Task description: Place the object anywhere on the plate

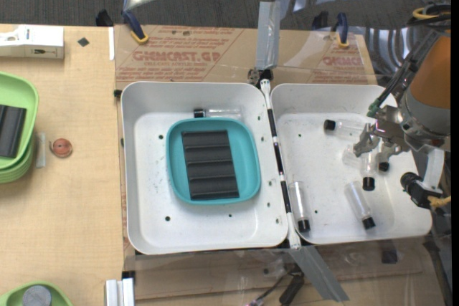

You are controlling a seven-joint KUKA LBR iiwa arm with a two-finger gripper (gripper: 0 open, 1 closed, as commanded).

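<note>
Two white bins seen from above, with clear black-capped tubes in the right bin and a teal plate in the left.

The objects are small transparent tubes with black caps; one tube (297,206) lies along the right bin (315,100) divider at 7 o'clock, cap toward the near wall; another tube (359,205) lies at 5 o'clock, tilted, cap nearest the viewer; a third tube (341,126) rests at 11 o'clock, cap to the left; a further tube (217,112) lies in the left bin (143,175) just beyond the plate's far edge; the teal plate (247,154), square with rounded corners, carries a dark ribbed insert; the gripper (374,151) hangs at 3 o'clock over the right bin, its fingers slightly spread, nothing seen between them.
</note>
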